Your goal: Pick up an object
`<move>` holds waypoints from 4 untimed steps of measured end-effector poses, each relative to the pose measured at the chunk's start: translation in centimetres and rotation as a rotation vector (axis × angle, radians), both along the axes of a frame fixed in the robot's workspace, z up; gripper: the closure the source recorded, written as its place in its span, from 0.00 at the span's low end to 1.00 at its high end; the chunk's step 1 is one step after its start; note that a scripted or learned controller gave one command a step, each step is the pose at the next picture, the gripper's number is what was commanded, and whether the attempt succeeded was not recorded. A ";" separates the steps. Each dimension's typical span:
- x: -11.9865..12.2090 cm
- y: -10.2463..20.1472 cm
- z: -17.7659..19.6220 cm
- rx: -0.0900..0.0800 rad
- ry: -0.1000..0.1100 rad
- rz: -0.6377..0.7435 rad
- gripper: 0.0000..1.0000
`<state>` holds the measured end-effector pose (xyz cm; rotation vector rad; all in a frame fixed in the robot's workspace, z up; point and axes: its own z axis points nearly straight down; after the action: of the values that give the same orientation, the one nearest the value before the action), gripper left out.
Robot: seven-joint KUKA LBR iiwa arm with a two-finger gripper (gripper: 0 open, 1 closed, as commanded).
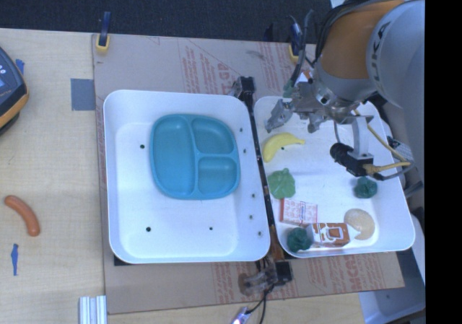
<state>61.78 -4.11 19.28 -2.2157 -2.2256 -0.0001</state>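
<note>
My gripper hangs over the back left part of the right bin, its two grey fingers spread apart with nothing between them. A yellow banana lies just below the fingertips. Further forward in the same bin lie a green leafy piece, a small red-and-white packet, a dark green broccoli piece, an orange-and-white carton, a tan round biscuit and a dark teal lump.
The left bin holds a blue divided plate. An orange sausage lies on the bench at far left. A black-and-yellow device sits at the left edge. A black cable fitting hangs from the arm over the right bin.
</note>
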 end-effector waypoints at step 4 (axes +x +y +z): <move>-11.2 -5.3 -9.1 -0.002 0.004 0.004 1.00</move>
<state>50.59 -9.40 10.17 -2.2108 -2.2288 0.0069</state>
